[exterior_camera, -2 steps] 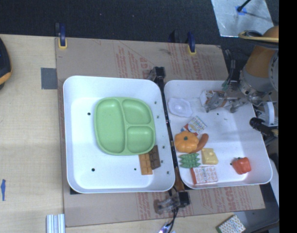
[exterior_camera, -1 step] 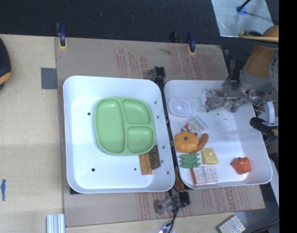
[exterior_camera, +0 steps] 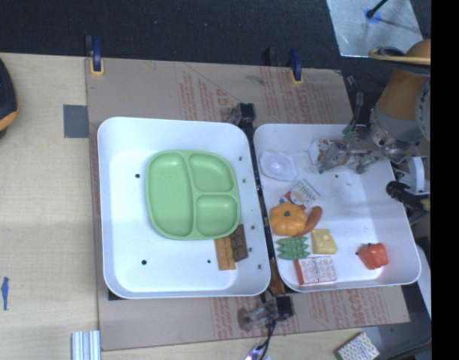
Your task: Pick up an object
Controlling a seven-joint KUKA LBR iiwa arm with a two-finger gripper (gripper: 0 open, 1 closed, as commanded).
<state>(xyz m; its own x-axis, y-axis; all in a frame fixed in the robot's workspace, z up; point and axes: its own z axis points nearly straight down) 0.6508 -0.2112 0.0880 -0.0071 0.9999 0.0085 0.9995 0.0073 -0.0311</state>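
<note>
The gripper hovers at the right bin's far end, its grip impossible to read; the pumpkin, sausage and cheese crowd nearer the camera; descending here probably closes on nothing.

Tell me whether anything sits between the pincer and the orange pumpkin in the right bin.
Nothing visible blocks it. The pincer hangs over the far part of the right bin; bare floor lies between it and the orange pumpkin, apart from a small packet beside the path.
</note>
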